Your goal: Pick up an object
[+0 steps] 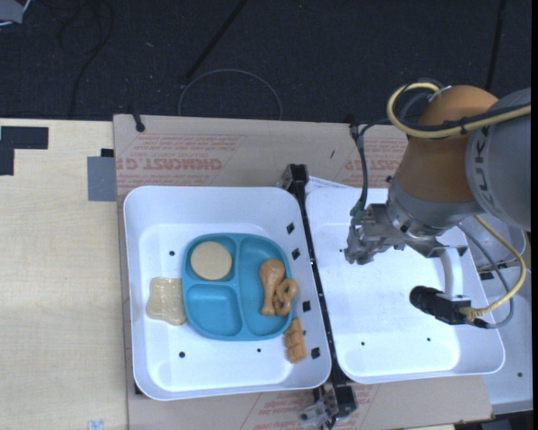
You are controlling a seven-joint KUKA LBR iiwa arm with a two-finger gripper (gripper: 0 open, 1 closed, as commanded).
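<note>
The gripper (366, 240) hangs over the right bin (403, 348), right of frame centre; its finger state cannot be told from this view. Candidate objects lie in the left bin (152, 231), well apart from the gripper. A blue divided tray (217, 316) sits at lower centre-left, carrying a round tan disc (210, 260) in its upper-left compartment and a tan pretzel-like piece (276, 287) in its right compartment. A pale slice (166, 300) touches the tray's left edge; a small brown piece (294, 339) lies just beside its lower-right corner. All appear light, rigid toy items. Judgement: the brown piece offers the narrowest span; grip across its short axis
</note>
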